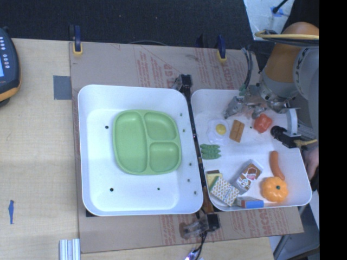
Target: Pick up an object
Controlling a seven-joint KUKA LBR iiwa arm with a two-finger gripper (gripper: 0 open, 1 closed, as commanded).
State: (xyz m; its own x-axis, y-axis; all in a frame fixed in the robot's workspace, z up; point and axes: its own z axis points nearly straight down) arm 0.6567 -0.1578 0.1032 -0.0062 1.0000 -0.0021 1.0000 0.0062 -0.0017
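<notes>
In the camera view we record two white bins side by side on the bench: the left bin (92,145) carries a green divided plate (146,141) near its middle, and the right bin (303,196) carries the small toy foods. The gripper (245,106) hangs over the right bin's far edge, close to its far left corner; its fingers (232,110) appear spread apart, with nothing between them. The nearest candidates lie just toward the near side of it: a tan cracker (237,130), a fried egg (219,128) beside that, and a red tomato (263,123) to the right. We judge the cracker the likeliest object; it looks light, stiff and flat, so it should be taken across its narrow sides, since a flat-on grasp may skid on the bin floor. The tomato looks rounded and smooth and may roll out of a pinch. Along the near edge sit an orange pumpkin (274,189), a carrot (277,164), a printed box (248,176) and green peas (210,151) toward the left edge; all look like light plastic, not fragile. No object is lifted yet.
</notes>
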